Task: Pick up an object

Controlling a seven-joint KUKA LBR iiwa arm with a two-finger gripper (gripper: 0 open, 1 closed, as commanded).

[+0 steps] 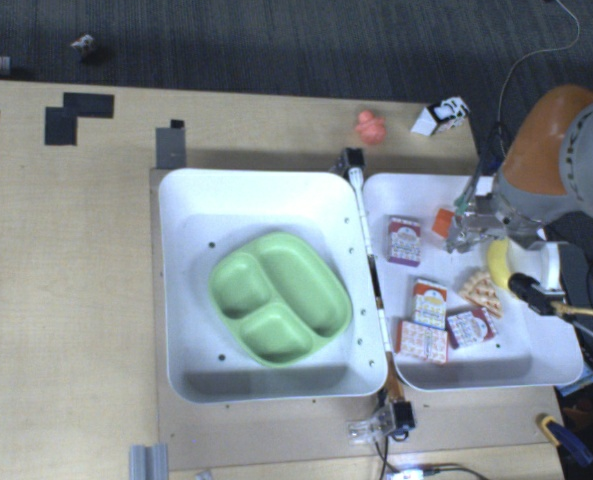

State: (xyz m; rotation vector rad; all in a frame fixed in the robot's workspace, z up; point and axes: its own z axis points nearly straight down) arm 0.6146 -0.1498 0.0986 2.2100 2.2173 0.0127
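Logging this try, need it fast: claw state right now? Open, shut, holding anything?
Claw: cannot be told. It sits low in the right bin, next to the small orange piece; nothing seen held.

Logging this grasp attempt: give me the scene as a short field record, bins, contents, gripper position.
left bin: holds a green divided plate
right bin: small printed boxes, a waffle-like piece, a yellow item, an orange piece
gripper: over the right bin's upper part, beside the orange piece
grasp: cannot tell
bench: pink object behind the bins
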